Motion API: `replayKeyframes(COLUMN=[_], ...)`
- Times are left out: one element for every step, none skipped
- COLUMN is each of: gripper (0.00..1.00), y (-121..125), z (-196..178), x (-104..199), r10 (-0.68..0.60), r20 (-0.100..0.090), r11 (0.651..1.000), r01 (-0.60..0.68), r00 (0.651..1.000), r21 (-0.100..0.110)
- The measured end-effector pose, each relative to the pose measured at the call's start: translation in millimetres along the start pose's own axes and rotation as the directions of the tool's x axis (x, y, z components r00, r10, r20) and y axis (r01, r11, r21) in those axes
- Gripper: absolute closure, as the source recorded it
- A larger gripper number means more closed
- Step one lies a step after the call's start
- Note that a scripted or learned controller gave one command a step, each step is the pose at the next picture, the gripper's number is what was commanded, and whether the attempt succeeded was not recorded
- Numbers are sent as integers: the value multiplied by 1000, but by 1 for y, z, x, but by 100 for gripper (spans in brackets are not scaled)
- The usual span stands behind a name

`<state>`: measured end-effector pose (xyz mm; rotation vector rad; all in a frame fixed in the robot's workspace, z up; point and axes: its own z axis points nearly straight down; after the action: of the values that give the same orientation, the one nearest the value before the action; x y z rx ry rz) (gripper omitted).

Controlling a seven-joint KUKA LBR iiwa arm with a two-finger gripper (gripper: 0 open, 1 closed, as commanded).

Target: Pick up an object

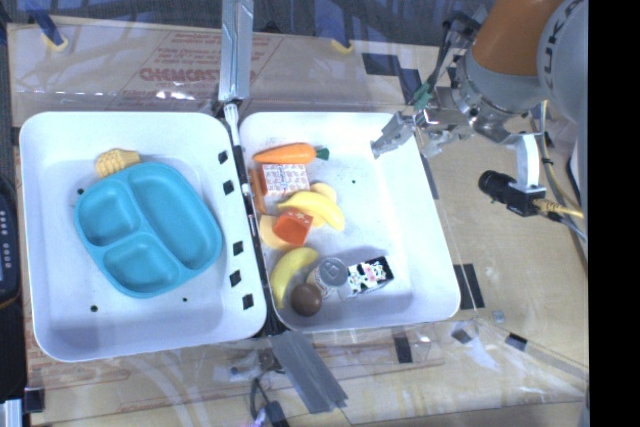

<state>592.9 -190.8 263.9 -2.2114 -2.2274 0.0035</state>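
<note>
The right bin (410, 215) holds a pile of toy food along its left side: an orange carrot (287, 154), a red-and-white waffle block (283, 179), a yellow banana (318, 207), an orange-red cube (293, 228), a second banana (290, 269), a brown ball (305, 299), a small clear jar (331, 273) and a black-and-white cow-print carton (371, 275). My gripper (392, 139) hangs over the bin's far right corner, up and to the right of the pile, with nothing seen between its fingers.
The left bin (50, 245) holds a blue three-compartment plate (148, 227) with a yellow corn cob (116, 160) at its far-left edge. A grey metal bar (236, 45) stands behind the divider between the bins. The arm (520, 25) with its cables fills the right.
</note>
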Motion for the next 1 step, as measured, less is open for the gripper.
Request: replayKeyframes(gripper=[0], y=[12], z=[160], x=[33], r10=[-82], r20=[-4], r11=[997], r01=[82], r00=[997], r21=[12])
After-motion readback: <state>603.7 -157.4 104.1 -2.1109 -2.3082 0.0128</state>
